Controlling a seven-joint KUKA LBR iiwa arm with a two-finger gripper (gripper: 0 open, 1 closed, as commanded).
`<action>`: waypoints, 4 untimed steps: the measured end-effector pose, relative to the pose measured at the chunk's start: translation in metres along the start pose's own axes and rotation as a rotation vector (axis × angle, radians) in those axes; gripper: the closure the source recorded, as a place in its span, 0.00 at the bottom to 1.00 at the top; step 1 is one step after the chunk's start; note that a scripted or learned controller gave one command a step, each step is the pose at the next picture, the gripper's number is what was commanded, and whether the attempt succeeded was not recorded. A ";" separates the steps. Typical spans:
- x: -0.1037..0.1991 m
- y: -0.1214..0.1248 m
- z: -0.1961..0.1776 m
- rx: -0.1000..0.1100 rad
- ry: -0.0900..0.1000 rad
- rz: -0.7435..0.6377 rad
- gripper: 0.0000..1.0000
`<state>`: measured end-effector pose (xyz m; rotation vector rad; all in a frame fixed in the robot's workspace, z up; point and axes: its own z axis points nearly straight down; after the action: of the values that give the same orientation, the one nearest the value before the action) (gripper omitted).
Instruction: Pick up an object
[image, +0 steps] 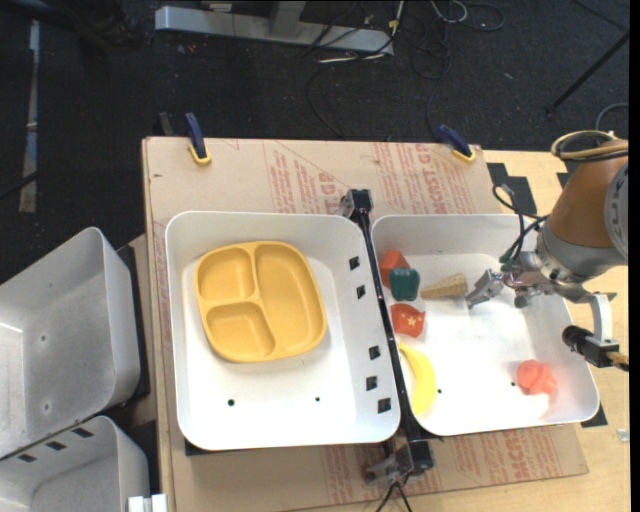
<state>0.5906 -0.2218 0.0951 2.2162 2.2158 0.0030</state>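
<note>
The right bin (470, 228) holds several small objects. An orange-red piece (391, 261) and a green piece (404, 285) lie at its left wall, with a red strawberry (408, 319) below them. A yellow banana (419, 379) rests near the front left corner. A tan wedge (445, 289) lies mid-bin, and a pink lump (536, 377) sits at the front right. My gripper (502, 294) hangs low over the bin's right half, just right of the tan wedge. It is open, with nothing between its fingers.
The left bin (190, 400) holds a yellow divided plate (262, 300). A black divider bar (378, 300) runs between the two bins. The arm's orange band (585, 200) sits over the right bin's far right corner. Grey tubs (55, 330) stand at the left.
</note>
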 end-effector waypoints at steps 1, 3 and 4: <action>0.002 -0.002 -0.004 0.009 0.004 -0.002 1.00; 0.001 -0.006 -0.114 0.003 0.002 -0.003 1.00; 0.055 -0.022 -0.106 0.012 0.007 -0.007 1.00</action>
<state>0.5679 -0.1665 0.2011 2.2181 2.2326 -0.0027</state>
